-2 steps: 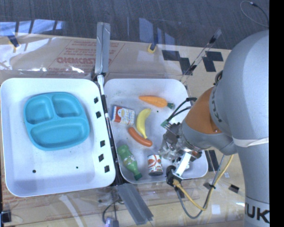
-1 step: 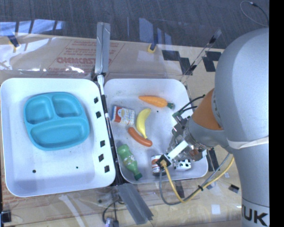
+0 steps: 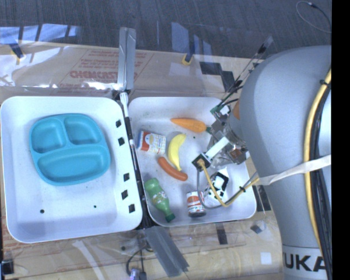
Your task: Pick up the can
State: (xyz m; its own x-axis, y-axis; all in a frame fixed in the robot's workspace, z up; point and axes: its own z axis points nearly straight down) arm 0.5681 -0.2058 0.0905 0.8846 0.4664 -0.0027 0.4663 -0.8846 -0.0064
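Note:
A small can (image 3: pixel 195 204) with a red and white label stands upright near the front wall of the right bin (image 3: pixel 163 107). My gripper (image 3: pixel 214 184) hangs over the right part of that bin, just right of the can and slightly behind it, close to it. Whether it touches the can I cannot tell. Cables and the wrist cover part of the gripper. The grey arm (image 3: pixel 280 127) reaches in from the right and hides the bin's right edge.
In the right bin lie a carrot (image 3: pixel 188 124), a banana (image 3: pixel 175 149), a red sausage (image 3: pixel 172 168), a green bottle (image 3: pixel 158 198) and a white, red and blue container (image 3: pixel 151 142) on its side. The left bin (image 3: pixel 11 174) holds a blue divided plate (image 3: pixel 70 147).

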